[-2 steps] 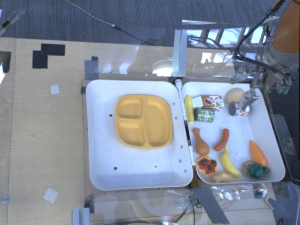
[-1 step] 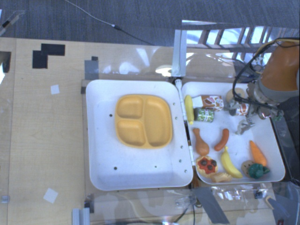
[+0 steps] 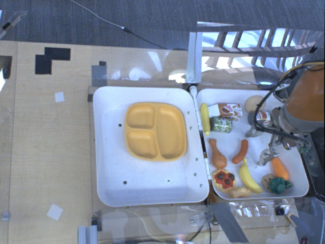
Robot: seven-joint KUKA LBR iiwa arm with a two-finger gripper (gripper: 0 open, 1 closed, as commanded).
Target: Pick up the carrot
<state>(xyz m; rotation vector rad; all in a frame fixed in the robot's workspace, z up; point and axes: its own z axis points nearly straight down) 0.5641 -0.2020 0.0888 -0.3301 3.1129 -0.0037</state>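
Lighting: bright, even, overhead. Glare: strong white patches on clear panels (image 3: 254,47) behind the bins; soft sheen on tabletop (image 3: 45,151). Shadows: faint. Focus: slightly soft throughout.

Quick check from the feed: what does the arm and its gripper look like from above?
The arm enters from the right with a broad orange band, and a grey section below it toward the wrist. Black cables loop along its left side. The gripper is grey metal, small and angular, above the right bin.
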